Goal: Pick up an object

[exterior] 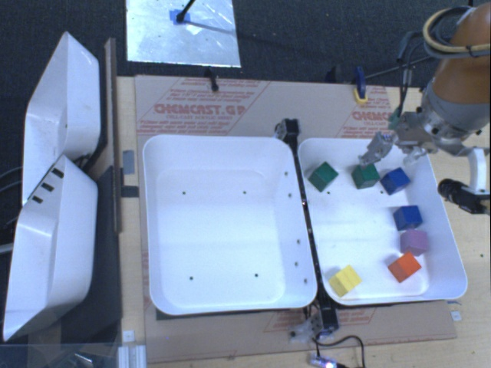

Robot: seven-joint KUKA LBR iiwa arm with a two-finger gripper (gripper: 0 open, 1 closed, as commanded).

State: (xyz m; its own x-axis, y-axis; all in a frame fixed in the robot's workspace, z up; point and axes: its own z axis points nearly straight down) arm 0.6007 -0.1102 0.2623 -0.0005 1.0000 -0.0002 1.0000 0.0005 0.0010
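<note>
The right bin point(453, 278) holds several small blocks. Along its far side lie a green block point(323, 176), a darker green block point(366, 176) and a blue block point(395, 180). Nearer the front are a second blue block point(407, 217), a purple block point(414, 241), an orange block point(404, 267) and a yellow block point(345, 280). My gripper point(396, 152) hangs open over the bin's far edge, just above the dark green and blue blocks, with nothing between its fingers. One finger point(376, 148) points down at the dark green block.
The left bin point(157, 228) sits beside the right one, with a black divider point(307, 221) between them. White housings point(54, 205) stand at the far left. A metal sheet point(182, 21) lies behind the bench. A black fitting point(460, 194) sticks out by the right bin's rim.
</note>
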